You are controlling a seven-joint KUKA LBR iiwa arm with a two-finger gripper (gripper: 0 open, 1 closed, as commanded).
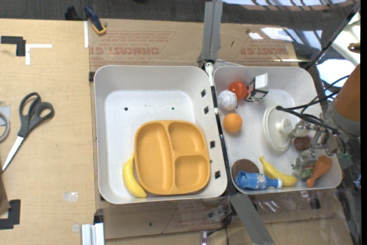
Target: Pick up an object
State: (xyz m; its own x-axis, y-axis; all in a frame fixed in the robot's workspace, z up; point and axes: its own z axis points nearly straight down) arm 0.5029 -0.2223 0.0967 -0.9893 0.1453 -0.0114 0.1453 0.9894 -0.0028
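The left bin [109, 123] holds a divided tray [172, 156] with a banana [131, 179] at its left edge. The right bin [309, 80] holds balls [228, 100], a bottle [257, 182] and another banana [277, 173]. Scissors [26, 120] lie on the desk [46, 181], left of both bins.

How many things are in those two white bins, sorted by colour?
Yellow: 3 (divided tray, banana beside it, banana in the right bin)
Orange or red: 3 (orange ball, red ball, carrot-shaped toy)
White: 2 (ball, bowl)
Blue: 1 (bottle)
Brown: 1 (disc)
Total: 10

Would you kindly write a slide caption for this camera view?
Tool low over the right bin, near a banana and carrot; yellow tray in the left bin.
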